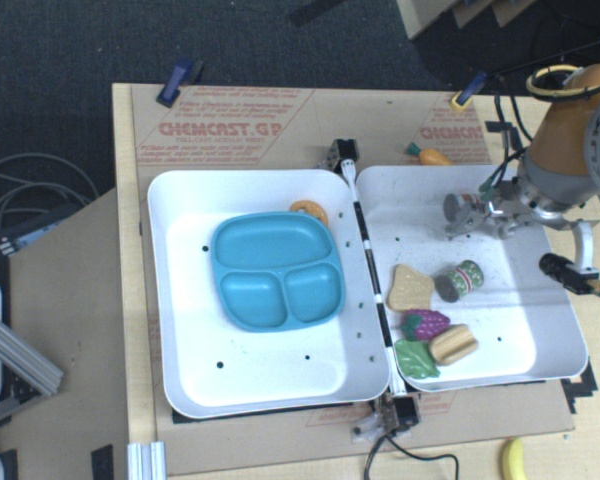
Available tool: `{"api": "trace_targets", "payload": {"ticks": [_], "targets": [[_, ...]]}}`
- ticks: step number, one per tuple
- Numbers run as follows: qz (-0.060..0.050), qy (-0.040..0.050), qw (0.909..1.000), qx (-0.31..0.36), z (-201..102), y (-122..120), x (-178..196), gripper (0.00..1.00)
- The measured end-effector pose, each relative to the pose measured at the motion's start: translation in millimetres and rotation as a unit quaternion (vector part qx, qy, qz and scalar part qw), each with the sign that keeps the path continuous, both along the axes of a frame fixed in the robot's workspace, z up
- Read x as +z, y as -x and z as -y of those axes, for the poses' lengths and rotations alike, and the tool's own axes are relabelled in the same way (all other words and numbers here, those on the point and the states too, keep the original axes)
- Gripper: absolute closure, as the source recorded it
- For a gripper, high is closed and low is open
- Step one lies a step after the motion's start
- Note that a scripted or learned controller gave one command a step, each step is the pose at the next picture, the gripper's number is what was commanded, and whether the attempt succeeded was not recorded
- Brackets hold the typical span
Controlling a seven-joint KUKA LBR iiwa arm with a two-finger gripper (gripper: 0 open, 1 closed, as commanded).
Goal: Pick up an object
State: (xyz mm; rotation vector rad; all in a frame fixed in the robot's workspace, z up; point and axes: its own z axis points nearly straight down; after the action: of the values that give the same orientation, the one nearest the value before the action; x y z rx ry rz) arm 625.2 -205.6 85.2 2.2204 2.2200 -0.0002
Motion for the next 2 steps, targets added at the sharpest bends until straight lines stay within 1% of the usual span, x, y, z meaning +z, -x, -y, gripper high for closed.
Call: {"api": "trace_targets", "payload": {"ticks": [1, 2], "targets": [[0.002, -0.0002, 1.0, 0.001, -28, -43, 1, 0.0], [0.004, 0.0012, 1.0, 0.001, -28, -44, 14, 1.0]]}}
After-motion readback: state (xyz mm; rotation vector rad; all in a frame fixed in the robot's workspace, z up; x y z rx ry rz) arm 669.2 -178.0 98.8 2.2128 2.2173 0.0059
